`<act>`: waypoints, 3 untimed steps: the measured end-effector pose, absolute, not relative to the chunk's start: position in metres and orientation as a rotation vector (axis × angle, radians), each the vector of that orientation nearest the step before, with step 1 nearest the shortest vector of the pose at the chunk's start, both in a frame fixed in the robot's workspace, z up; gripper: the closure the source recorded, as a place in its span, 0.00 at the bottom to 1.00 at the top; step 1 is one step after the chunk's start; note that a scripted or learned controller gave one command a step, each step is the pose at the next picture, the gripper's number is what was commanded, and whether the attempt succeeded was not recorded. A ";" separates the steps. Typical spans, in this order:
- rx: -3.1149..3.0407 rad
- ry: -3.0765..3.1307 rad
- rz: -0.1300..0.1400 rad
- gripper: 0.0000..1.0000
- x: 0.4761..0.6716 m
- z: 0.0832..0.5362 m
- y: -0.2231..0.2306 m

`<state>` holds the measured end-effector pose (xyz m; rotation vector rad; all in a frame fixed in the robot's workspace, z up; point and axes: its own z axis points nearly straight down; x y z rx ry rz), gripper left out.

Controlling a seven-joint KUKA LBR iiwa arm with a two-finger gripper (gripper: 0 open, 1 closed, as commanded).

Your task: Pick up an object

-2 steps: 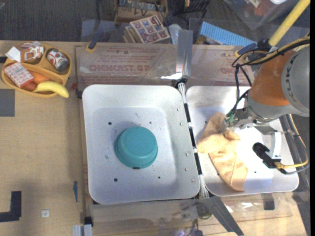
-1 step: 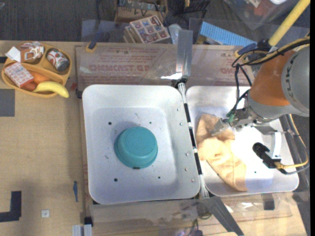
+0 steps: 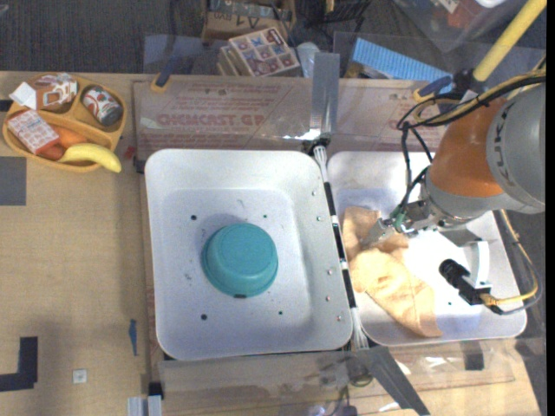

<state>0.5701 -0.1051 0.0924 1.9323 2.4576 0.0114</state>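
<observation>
A crumpled tan cloth [image 3: 395, 282] lies at the left side of the right bin [image 3: 507, 323], reaching from its middle toward the front edge. My gripper [image 3: 388, 229] hangs low over the upper part of this cloth, close to it or touching it, and the grey arm with the orange band [image 3: 468, 167] comes in from the right. A teal bowl [image 3: 241, 259] rests upside down in the middle of the left bin [image 3: 173, 189], well away from the gripper.
A raised divider [image 3: 334, 232] separates the two bins. A yellow tray [image 3: 61, 137] with a banana and food items sits at the far left of the bench. A cardboard sheet [image 3: 225, 115] lies behind the bins.
</observation>
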 end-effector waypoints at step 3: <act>1.841 2.527 0.006 0.00 0.562 0.091 -0.188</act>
